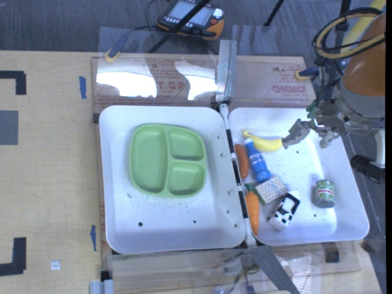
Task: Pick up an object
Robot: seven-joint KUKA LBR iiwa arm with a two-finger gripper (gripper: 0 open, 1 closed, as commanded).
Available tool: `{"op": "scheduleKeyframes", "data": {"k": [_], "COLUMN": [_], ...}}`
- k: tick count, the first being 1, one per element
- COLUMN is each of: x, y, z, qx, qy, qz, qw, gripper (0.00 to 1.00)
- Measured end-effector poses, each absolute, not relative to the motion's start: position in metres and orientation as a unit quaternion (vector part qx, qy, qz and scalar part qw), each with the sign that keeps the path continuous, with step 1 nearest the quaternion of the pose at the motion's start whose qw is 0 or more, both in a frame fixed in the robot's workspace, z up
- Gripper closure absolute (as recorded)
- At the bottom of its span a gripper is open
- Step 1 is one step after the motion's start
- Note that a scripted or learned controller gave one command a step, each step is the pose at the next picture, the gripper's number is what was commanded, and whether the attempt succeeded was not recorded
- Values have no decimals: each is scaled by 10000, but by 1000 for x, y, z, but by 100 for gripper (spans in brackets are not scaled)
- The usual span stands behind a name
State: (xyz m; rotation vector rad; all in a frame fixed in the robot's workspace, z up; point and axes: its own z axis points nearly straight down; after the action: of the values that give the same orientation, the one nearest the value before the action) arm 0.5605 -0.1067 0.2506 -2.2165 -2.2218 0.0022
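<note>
My gripper (312,135) hangs over the back of the right bin (318,225), open, its two grey fingers (296,132) spread wide with nothing between them. Just left of it lies a yellow banana (264,143). In front of the banana lies a blue bottle (257,162), with an orange carrot (242,159) along the bin's left wall. Further forward sit a speckled block (269,190), a second carrot (252,211) and a black-and-white block (283,212). A small green can (324,192) stands alone at the right.
The left bin (122,225) holds a green divided plate (166,159). A clear wall (184,72) rises behind both bins. Yellow and black cables (343,32) loop above the arm at the right. The right bin's front right corner is bare floor.
</note>
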Motion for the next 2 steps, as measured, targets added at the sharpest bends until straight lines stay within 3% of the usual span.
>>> {"op": "scheduleKeyframes", "data": {"k": [1, 2], "x": [565, 564], "y": [-83, -67], "z": [184, 184], "qx": [-6387, -6248], "qy": [-7695, -7808], "qz": [4, 3], "qw": [11, 13], "gripper": [0, 0]}}
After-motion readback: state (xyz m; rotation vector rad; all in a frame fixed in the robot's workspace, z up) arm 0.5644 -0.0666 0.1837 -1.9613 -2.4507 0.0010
